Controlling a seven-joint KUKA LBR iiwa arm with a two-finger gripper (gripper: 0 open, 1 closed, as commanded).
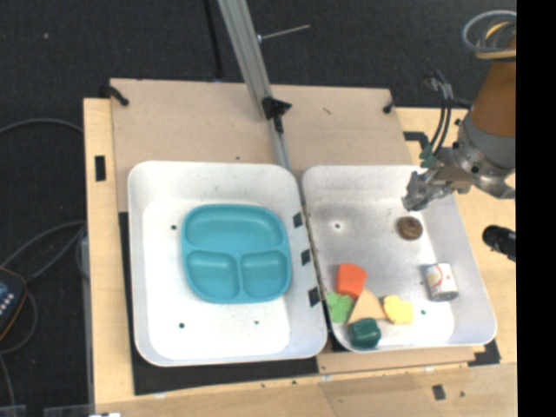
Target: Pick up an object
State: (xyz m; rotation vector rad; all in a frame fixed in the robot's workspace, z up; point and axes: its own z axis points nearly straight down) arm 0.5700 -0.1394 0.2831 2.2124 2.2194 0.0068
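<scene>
The gripper [415, 196] is seen above the right bin [365, 198], just beside a small brown round object [409, 228]; whether it is open or closed cannot be told. Nothing is seen held.

Two white bins [148, 259]. One teal divided plate [234, 252]. Seven small items: brown disc [409, 228], orange block [351, 279], light-green piece [338, 306], tan wedge [368, 306], yellow piece [399, 309], dark-green piece [365, 332], can [440, 281].

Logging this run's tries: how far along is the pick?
Nothing looks picked yet. The claw hangs over the right white bin, just above the small brown round object, which lies on the bin floor. Closing on an object and lifting it remain.
</scene>
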